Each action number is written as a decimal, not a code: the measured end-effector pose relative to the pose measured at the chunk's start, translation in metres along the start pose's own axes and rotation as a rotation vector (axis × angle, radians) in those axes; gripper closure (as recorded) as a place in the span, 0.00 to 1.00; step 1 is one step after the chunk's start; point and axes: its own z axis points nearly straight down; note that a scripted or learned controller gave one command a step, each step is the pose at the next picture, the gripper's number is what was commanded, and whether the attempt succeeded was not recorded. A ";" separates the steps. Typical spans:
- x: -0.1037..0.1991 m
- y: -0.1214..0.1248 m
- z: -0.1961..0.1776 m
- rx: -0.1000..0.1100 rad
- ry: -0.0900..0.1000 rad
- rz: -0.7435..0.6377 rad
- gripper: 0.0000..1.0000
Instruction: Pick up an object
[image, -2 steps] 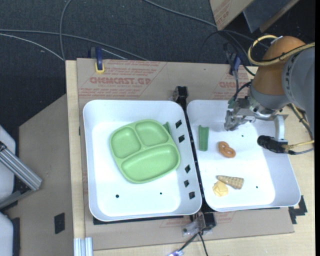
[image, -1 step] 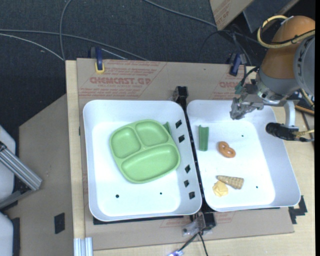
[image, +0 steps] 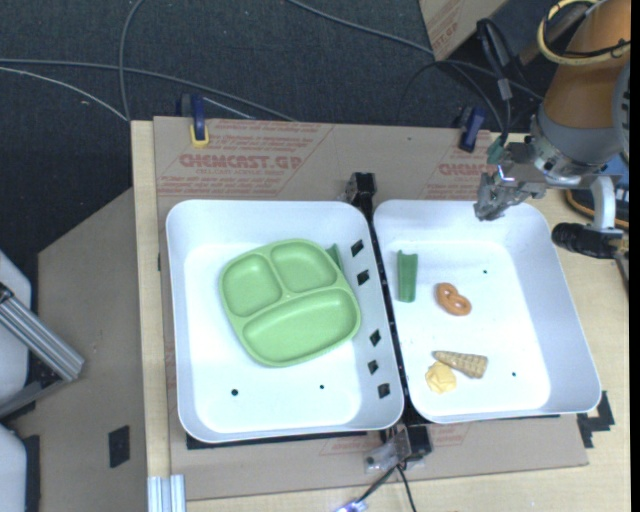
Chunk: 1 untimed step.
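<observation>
In the right bin (image: 540, 370) lie a green stick (image: 406, 276), an orange pretzel-shaped piece (image: 453, 299), a tan waffle cone (image: 461, 362) and a small yellow lump (image: 440, 378). My gripper (image: 491, 203) hangs over the far rim of the right bin, above and to the right of the pretzel piece. Nothing shows between its fingers. A green divided plate (image: 290, 301) rests in the left bin (image: 200, 390).
A black clip strip (image: 372, 300) runs along the seam between the two bins. Blue clamps (image: 199, 120) hold the cardboard sheet at the back. Cables cross the dark floor behind the bench. A metal rail (image: 35, 335) juts in at the left.
</observation>
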 end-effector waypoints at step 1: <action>0.055 -0.021 -0.007 0.008 0.004 -0.004 1.00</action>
